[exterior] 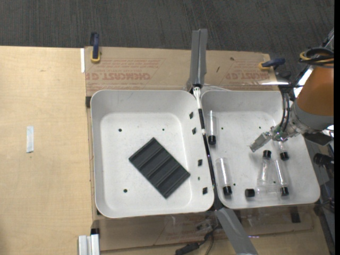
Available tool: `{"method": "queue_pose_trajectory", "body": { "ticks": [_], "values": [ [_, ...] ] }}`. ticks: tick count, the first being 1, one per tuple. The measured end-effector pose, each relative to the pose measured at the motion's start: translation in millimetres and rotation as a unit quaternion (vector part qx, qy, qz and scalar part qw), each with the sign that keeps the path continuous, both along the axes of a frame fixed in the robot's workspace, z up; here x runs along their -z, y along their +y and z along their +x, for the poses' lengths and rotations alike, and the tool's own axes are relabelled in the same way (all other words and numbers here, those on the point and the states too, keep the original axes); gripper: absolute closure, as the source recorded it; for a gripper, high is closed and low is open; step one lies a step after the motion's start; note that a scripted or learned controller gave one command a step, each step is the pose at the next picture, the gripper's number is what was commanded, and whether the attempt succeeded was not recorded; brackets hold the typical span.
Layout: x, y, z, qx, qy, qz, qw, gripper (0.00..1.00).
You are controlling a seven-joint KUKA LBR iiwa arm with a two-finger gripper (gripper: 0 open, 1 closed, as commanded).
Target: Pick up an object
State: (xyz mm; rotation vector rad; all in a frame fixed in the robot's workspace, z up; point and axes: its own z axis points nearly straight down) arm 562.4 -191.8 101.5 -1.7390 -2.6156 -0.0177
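Observation:
My gripper (262,142) hangs low over the right bin (239,106), reaching in from the right under the arm's orange band (319,92). It sits just above and left of two clear tubes with black caps (272,173) that lie side by side near the bin's right wall. Nothing is visibly held in it. Another clear tube (211,125) lies along the bin's left wall, and a further one (223,175) lies lower down. A dark grey ribbed block (159,167) lies aslant in the left bin (106,142).
A loose black cap (249,193) sits near the right bin's front edge. A grey post (198,57) stands behind the seam between the bins. Cardboard (138,70) with a blue clamp (94,45) lines the back, and a wooden tabletop (42,142) lies to the left.

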Motion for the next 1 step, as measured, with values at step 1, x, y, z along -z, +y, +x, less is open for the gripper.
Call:
{"method": "queue_pose_trajectory", "body": {
  "ticks": [1],
  "values": [
    [3.3, -6.9, -52.9, -0.017, -0.005, 0.0082, 0.9998, 0.0]
  ]
}}
